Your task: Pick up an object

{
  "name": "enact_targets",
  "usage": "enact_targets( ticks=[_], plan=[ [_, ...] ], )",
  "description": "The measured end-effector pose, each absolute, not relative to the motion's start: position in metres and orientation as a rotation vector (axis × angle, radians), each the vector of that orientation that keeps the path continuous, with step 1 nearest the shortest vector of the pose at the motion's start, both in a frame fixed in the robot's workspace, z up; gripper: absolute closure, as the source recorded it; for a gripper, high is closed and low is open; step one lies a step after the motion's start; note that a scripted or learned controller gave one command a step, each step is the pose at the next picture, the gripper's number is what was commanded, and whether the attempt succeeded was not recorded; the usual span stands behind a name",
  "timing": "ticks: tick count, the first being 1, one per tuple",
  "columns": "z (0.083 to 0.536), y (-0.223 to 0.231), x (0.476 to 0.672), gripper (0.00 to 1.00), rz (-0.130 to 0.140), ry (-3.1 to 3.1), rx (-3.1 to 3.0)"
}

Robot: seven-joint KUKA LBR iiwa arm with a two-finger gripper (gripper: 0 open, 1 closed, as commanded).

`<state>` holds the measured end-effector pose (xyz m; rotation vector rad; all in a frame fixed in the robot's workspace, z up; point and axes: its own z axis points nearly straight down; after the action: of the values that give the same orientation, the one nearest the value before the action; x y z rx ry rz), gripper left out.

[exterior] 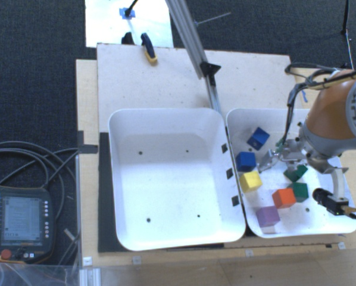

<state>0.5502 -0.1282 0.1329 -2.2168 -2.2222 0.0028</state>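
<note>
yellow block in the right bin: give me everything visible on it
The yellow block is a small cube, matte and solid in colour, material unclear. It sits slightly rotated on the floor of the right bin, close to the bin's left wall. The blue block lies just behind it, edges close or touching. The purple block and orange block lie apart from it. The gripper is off to its right, not on it.

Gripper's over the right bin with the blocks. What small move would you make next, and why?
I would probably ease the gripper down and slightly left toward the blue block. It hovers just right of that block, nothing shows between its fingers, and the yellow block lies close below, so a short, careful approach seems safest. Whether its fingers are wide enough, I cannot tell.
</note>
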Motion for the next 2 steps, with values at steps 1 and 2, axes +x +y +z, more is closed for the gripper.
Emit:
enact_targets(
  ticks=[1, 2],
  plan=[
    [0.147, -0.129, 0.552, 1.00, -0.004, -2.227, -2.220],
    [0.210, -0.135, 0.557, 1.00, -0.007, -2.232, -2.222]
  ],
)
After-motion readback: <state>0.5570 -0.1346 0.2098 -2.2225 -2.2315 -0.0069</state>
